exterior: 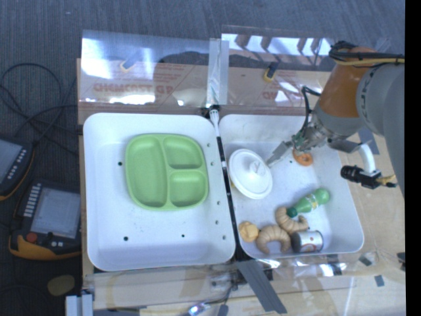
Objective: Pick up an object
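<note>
Lying just beside the jaws (289, 147): an orange piece (304, 157).

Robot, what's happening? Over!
Gripper low in right bin, over small orange piece. Nothing seen held. White lid close beside.

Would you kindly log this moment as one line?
gripper: right bin, by orange piece | green tray: left bin
</note>
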